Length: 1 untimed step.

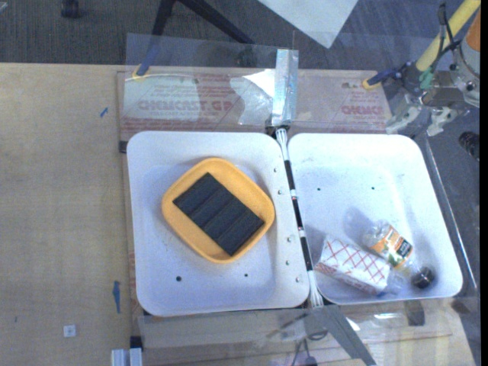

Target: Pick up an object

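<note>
Centrally, rounded-square yellow dish point(217, 208), ribbed black insert point(218, 213)

— Where in the camera view?
— At the upper right corner: a pale metal two-finger gripper point(418, 117), hanging below a cluttered grey wrist.
— Pose?
— Pointed downward, tips splayed apart, nothing between them.
— Anything of the arm above?
— Cut off by the frame's edge; just a yellow slanted part and cabling beside the wrist.
</note>
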Motion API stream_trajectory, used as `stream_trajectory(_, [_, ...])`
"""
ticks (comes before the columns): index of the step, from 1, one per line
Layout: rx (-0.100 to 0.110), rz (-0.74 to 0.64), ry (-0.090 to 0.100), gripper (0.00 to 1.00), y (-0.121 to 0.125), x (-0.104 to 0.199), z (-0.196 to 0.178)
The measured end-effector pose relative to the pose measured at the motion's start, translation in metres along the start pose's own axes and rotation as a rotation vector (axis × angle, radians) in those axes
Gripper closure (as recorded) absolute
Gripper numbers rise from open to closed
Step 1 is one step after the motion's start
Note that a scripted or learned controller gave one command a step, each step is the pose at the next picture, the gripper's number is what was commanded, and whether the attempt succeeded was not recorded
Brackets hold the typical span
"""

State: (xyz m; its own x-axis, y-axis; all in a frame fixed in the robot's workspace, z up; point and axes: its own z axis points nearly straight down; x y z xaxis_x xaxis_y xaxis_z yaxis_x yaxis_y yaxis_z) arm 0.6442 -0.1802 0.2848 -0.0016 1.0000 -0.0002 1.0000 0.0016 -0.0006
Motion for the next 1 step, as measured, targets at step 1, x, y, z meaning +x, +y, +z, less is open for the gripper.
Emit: stream_trajectory(1, [0.0,0.035,0.0,0.0,-0.0381,0.0491,0.0921])
